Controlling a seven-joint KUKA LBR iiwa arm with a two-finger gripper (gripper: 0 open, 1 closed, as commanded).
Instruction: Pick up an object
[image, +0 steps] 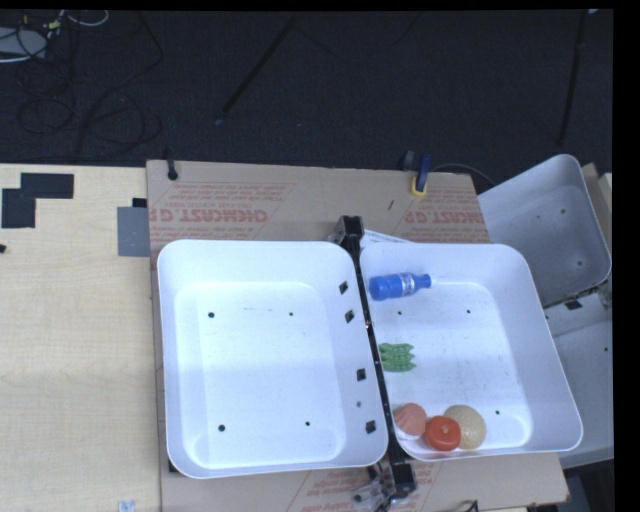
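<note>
White bins, two: the left bin (180, 300) and the right bin (520, 300), which holds one blue bottle (398, 286), one green piece (397, 357) and three round pieces (440, 427).

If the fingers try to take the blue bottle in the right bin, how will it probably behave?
The blue bottle lies on its side near the right bin's far wall, so a sideways push would likely make it roll. It looks like small smooth plastic, probably light and perhaps slippery. Its round body may slide out unless it is gripped across its width.
</note>
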